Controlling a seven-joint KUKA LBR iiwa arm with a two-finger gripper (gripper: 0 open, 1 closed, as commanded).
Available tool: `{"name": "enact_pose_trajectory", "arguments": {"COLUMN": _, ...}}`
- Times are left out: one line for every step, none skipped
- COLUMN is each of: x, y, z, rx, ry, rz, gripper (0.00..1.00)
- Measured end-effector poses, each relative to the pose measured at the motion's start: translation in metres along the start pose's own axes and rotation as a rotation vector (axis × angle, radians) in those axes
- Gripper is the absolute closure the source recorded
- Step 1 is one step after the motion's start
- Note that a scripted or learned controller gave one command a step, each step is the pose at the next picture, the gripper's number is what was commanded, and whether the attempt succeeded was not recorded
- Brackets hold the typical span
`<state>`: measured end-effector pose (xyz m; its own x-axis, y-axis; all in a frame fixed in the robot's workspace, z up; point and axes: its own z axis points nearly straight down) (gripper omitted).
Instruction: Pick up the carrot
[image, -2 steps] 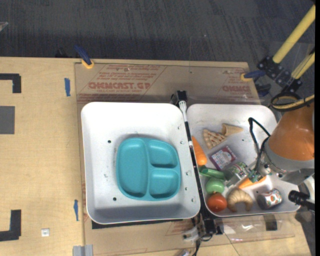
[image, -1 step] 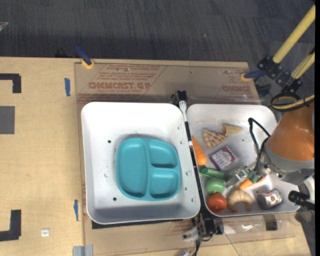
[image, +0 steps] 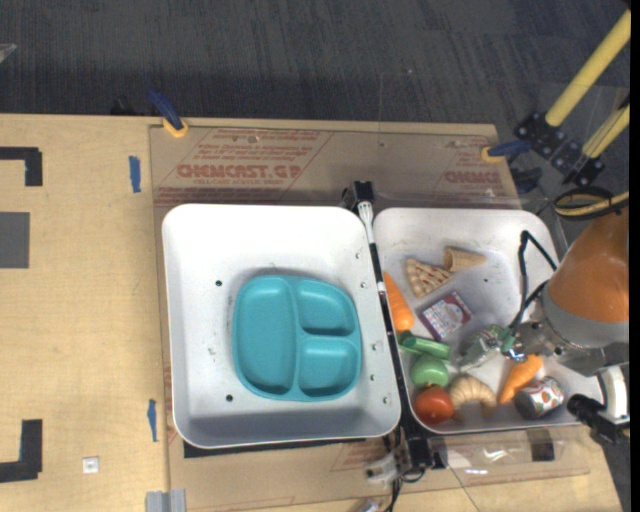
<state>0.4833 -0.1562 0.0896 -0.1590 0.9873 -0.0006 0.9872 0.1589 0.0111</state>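
Note:
The carrot (image: 397, 304) is orange with a green leafy end (image: 424, 347). It lies along the left wall of the right bin (image: 500, 228), tip toward the back. My gripper (image: 497, 346) hangs low over the middle of that bin, to the right of the carrot's green end and apart from it. A second small orange wedge-shaped piece (image: 519, 379) lies just below and to the right of the gripper; whether it touches the gripper is unclear. The grey arm with its orange band (image: 598, 283) comes in from the right.
The right bin also holds a waffle cone (image: 441, 269), a purple packet (image: 445, 316), a green fruit (image: 430, 372), a red tomato (image: 433, 403), a bread piece (image: 474, 391) and a small can (image: 541, 398). A teal divided plate (image: 297, 336) sits in the left bin (image: 190, 300).

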Motion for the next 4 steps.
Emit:
{"name": "enact_pose_trajectory", "arguments": {"x": -0.001, "y": 0.003, "z": 0.000, "rx": -0.007, "ry": -0.008, "rz": -0.316, "gripper": 0.00}}
{"name": "enact_pose_trajectory", "arguments": {"x": 0.015, "y": 0.014, "z": -0.005, "rx": -0.027, "ry": -0.028, "rz": -0.774, "gripper": 0.00}}
{"name": "enact_pose_trajectory", "arguments": {"x": 0.010, "y": 0.005, "z": 0.000, "rx": -0.006, "ry": -0.009, "rz": -1.139, "gripper": 0.00}}
{"name": "enact_pose_trajectory", "arguments": {"x": -0.027, "y": 0.002, "z": -0.002, "rx": -0.010, "ry": -0.022, "rz": -1.555, "gripper": 0.00}}
